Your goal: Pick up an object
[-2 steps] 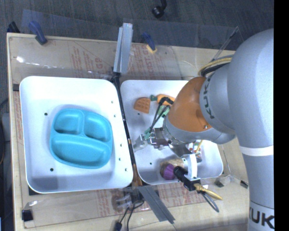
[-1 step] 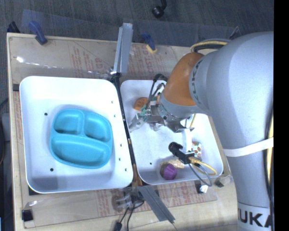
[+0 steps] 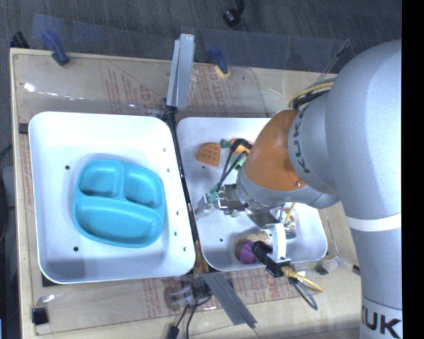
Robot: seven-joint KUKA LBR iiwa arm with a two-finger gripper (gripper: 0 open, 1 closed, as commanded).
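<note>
1. Arm [image 3: 318, 154] reaches over right bin [image 3: 307, 249].
2. Gripper [image 3: 222, 202] low near that bin's left wall; grip state: cannot tell.
3. Purple object [image 3: 246, 251] at bin's front, orange piece [image 3: 208, 154] at back.
4. Blue tray [image 3: 120, 202] in left bin [image 3: 49, 140].

"KUKA" lettering on the grey arm [image 3: 318, 154] (partly cut off), "KU" again lower right

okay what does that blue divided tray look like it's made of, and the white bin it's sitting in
The blue divided tray looks like moulded plastic, smooth with a soft sheen: rounded compartment ridges, even colour. The left white bin also seems plastic, glossy with rounded corners and a raised rim, though coated metal can't be ruled out.
</note>
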